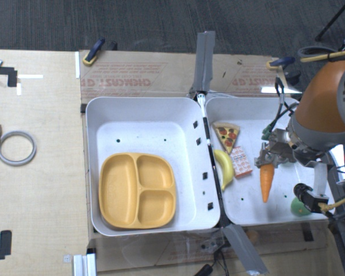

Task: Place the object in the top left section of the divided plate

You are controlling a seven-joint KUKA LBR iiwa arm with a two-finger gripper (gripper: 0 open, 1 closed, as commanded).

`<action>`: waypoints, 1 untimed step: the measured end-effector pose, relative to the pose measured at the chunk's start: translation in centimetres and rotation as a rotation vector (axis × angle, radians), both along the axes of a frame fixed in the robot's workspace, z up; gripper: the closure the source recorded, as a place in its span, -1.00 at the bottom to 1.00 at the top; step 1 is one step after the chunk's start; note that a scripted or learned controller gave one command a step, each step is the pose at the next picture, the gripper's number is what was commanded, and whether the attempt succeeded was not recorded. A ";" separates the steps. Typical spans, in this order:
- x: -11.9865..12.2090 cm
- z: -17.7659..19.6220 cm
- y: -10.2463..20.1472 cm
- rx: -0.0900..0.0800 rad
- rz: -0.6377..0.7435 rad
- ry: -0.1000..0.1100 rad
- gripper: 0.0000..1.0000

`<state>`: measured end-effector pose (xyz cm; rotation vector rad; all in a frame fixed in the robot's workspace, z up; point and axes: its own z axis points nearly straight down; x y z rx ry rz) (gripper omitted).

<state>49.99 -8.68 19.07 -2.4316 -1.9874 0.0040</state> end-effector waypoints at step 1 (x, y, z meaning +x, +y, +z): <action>-2.3 -0.1 7.4 -0.001 -0.208 0.003 1.00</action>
